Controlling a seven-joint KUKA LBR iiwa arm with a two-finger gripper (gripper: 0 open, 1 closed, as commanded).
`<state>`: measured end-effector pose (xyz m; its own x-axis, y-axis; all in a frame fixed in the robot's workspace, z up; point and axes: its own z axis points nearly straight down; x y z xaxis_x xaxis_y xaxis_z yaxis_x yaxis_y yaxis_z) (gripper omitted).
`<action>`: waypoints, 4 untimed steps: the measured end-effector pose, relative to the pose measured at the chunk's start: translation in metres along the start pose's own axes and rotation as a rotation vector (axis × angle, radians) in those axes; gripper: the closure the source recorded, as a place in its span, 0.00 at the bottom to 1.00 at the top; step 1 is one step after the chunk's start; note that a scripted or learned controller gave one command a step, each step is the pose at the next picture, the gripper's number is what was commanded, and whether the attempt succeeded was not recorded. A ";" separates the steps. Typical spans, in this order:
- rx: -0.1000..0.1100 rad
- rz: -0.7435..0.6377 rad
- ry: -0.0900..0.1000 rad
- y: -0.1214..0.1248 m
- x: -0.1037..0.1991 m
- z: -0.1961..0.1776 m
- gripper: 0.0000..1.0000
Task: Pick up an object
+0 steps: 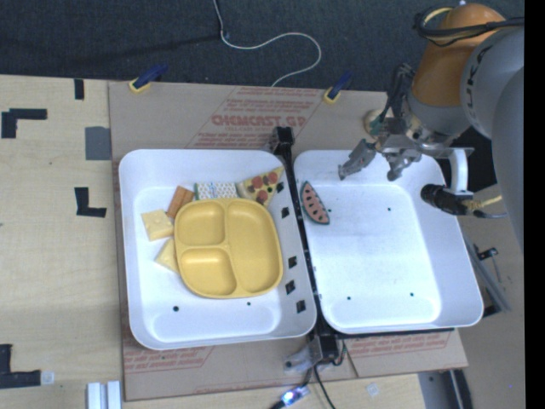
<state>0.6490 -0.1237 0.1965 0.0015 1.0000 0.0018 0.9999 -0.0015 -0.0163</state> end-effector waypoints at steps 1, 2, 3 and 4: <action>-0.015 -0.003 -0.001 0.003 0.000 -0.009 0.00; -0.010 -0.002 -0.003 -0.003 -0.007 0.041 0.00; -0.010 -0.004 -0.003 0.003 -0.005 0.087 0.00; -0.014 -0.004 -0.004 0.003 -0.004 0.114 0.00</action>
<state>0.6499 -0.1275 0.0827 -0.0027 1.0000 -0.0019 1.0000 0.0027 -0.0028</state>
